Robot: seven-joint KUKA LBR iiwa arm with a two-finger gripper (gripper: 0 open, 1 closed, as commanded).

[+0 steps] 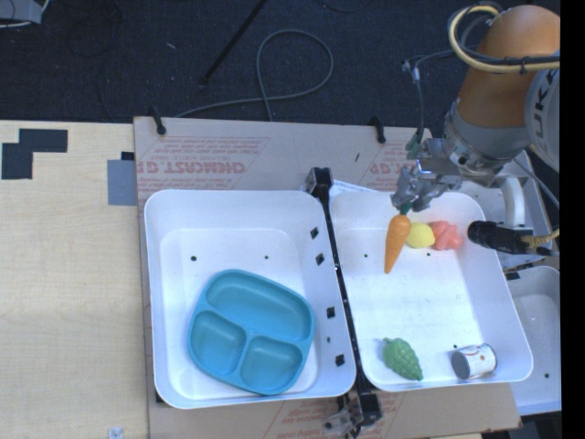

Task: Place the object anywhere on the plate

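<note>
My hand (413, 193) hangs at the back of the right bin (498, 273), just above the carrot's (396, 240) wide end; its fingers blur together, so I cannot tell their spread. One orange carrot lies tip toward the front. Beside it sit one yellow piece (420, 236) and one pink piece (446, 235), shapes unclear. One green leafy piece (401, 358) and one small can (473, 361) lie nearer. One blue three-compartment plate (250, 329) rests in the left bin (169, 222).

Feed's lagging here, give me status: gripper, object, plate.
Gripper over right bin, right above carrot top; grip unclear. Carrot lies beside yellow and pink toys. Blue plate in left bin, nothing on it.
</note>
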